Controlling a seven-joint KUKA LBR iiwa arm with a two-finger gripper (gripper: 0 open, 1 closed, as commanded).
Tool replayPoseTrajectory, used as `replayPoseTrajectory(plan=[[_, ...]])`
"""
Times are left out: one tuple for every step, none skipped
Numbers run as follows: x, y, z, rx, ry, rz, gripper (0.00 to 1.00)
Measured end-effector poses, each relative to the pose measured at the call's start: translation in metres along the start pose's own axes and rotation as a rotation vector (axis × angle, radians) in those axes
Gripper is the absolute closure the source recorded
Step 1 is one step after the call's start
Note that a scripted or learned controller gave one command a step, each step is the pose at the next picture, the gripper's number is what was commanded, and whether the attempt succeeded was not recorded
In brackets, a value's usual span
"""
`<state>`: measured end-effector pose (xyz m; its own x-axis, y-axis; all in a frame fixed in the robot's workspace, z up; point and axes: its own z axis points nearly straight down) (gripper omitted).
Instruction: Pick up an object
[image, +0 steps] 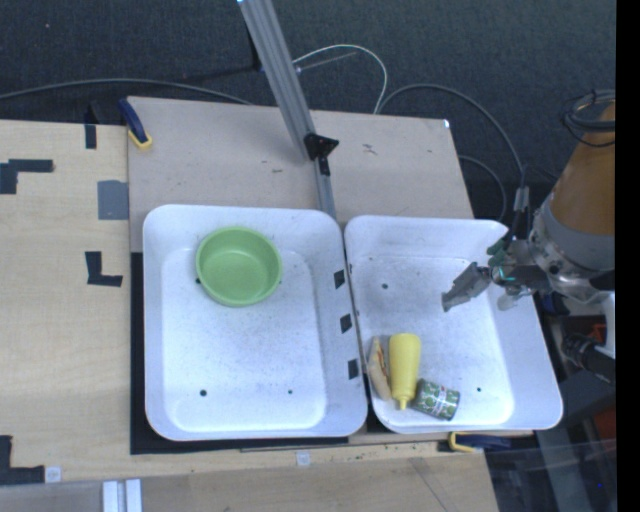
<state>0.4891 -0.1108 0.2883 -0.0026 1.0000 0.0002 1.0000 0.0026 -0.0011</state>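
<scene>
In the right bin (430, 235), near its front edge, lie a yellow squeeze bottle (403, 366), a small green patterned can (437, 399) and a tan, bun-like item (378, 366), all close together. A green bowl (238, 265) sits upright in the back of the left bin (160, 330). My gripper (486, 291) hangs over the right side of the right bin, behind and to the right of the bottle. It is open, one grey finger (463, 287) slanting left, with nothing between the fingers.
A grey metal pole (285, 80) slants in from the top and ends at the back rims between the bins. Cables (440, 100) lie on the dark floor behind. A wooden bench surface (60, 300) extends to the left.
</scene>
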Motion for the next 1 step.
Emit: replayPoseTrajectory(plan=[[0.0000, 0.0000, 0.0000, 0.000, 0.000, 0.000, 0.00]])
